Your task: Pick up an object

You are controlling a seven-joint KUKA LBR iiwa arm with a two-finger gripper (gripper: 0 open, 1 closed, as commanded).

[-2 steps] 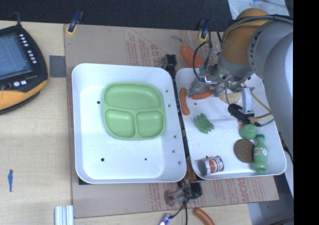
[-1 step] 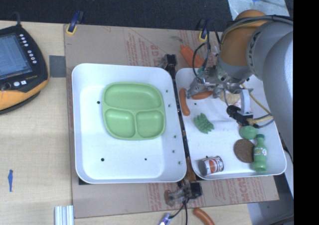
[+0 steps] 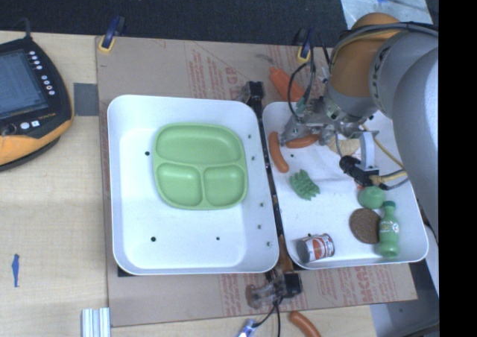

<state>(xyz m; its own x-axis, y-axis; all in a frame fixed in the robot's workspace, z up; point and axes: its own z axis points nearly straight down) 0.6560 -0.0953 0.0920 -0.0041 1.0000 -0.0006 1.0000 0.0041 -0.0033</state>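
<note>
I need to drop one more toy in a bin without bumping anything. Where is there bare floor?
Left bin: bare strips around the green tray, widest below it. Right bin: a patch between the green leafy toy, can and brown disc. Crowded near the gripper.

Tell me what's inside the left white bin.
The left white bin holds one light green divided plastic plate, with three bare compartments. Whatever lies beneath the plate is covered.
</note>
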